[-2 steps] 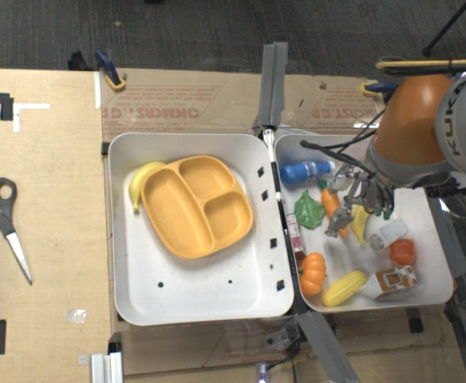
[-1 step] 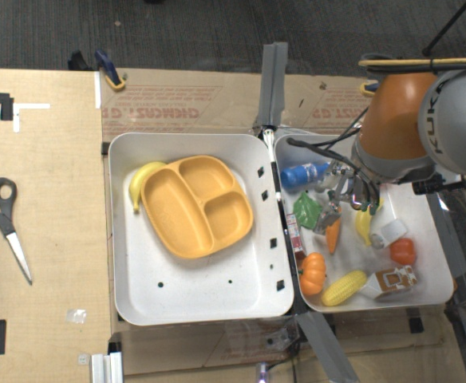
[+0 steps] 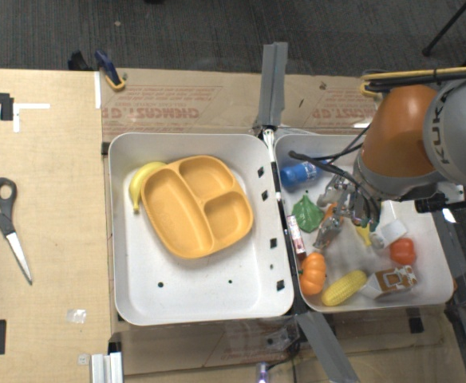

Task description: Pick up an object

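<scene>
Wooden bench [image 3: 41, 214] — scissors [image 3: 5, 222] at left; dark carpet [image 3: 217, 14] beyond.

The right bin [image 3: 424, 294] held small toys. An orange pumpkin [image 3: 313, 271] sat at seven o'clock, touching a yellow corn cob [image 3: 343, 287] lying tilted at six. A red tomato [image 3: 403, 250] was at four, a green leafy piece [image 3: 306, 212] at nine, a blue object [image 3: 298, 174] at eleven.

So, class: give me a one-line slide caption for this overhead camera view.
Gripper low in the right bin among toy foods; orange divided plate in the left bin.
</scene>
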### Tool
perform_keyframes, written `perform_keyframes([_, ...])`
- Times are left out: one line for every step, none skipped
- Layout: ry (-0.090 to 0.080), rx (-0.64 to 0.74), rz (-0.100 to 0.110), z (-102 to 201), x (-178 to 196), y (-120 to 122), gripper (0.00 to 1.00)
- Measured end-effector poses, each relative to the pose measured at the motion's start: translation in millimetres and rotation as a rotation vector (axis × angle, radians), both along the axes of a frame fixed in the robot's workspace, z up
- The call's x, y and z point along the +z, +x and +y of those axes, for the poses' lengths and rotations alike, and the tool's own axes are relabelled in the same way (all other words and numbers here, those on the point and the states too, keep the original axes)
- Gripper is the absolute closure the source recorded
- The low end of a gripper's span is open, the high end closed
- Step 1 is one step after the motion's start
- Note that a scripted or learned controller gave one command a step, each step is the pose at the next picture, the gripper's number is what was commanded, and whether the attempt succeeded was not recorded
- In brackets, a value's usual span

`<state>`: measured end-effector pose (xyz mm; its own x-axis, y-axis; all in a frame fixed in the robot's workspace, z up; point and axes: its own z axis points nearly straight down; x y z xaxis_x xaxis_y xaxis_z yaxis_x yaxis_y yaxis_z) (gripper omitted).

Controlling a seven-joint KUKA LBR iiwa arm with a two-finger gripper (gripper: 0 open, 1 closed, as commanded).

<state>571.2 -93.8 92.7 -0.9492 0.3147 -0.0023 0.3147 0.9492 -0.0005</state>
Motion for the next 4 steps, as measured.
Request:
perform_keyframes([0.0, 0.003, -0.002, -0.5, 0.0, -38.8, 0.0])
perform_keyframes([0.001, -0.049, -0.001, 0.3, -0.5, -60.7, 0.0])
perform_keyframes([0.0, -0.243, -0.002, -1.7, 0.2, -13.7, 0.0])
perform_keyframes([0.0, -0.203, -0.003, -1.8, 0.6, 9.8, 0.0])
